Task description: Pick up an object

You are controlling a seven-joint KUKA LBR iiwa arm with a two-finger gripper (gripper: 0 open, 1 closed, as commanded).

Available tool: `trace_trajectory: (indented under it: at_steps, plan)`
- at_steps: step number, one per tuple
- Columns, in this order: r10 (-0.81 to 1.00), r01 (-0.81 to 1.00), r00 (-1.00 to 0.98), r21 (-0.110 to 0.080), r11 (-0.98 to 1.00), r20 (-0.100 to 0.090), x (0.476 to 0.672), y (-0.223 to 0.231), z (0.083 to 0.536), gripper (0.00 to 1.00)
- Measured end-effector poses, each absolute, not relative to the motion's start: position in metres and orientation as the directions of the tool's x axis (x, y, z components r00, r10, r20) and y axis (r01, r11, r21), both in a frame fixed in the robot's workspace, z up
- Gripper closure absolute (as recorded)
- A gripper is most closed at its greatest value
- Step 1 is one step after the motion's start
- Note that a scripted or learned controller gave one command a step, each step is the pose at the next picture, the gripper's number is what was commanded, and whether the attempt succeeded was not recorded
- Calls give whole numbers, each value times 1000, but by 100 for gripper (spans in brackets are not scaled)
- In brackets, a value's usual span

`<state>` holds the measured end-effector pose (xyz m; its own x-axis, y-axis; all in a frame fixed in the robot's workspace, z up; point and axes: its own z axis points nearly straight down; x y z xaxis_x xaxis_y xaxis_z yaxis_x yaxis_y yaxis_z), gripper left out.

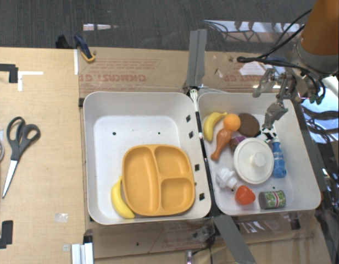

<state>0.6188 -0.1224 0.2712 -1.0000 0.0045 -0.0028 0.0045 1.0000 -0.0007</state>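
Note:
My gripper [273, 117] hangs over the far right part of the right bin [307, 164], just above a brown round object [248, 124] and a blue bottle [277, 159]. Nothing is visibly held in it. The same bin holds a banana [212, 124], an orange [232, 121], a toy drumstick [220, 143], a white lidded bowl [254, 160], a small white object [226, 177], a red tomato [245, 194] and a green can [272, 199]. In the left bin [103, 142] lie an orange divided plate [158, 179] and a second banana [118, 199] tucked under its left rim.
Scissors [15, 144] lie on the wooden bench to the far left. A blue and yellow clip [84, 47] sits at the back edge. Cardboard [131, 73] lies behind the bins. Cables [279, 43] trail at the back right near the arm.

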Motion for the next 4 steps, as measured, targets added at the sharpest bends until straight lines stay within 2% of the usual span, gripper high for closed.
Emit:
trace_trajectory:
  at_steps: [1, 2, 3, 4]
  plan:
    - [44, 44, -999, -1, 999, -7, 649, -165, 123, 0]
    - [-112, -112, -993, -6, 994, -26, 604, -215, 108, 0]
    - [38, 38, -999, 0, 999, -7, 661, -133, 94, 0]
    - [156, 156, -988, -1, 988, -7, 600, -194, 99, 0]
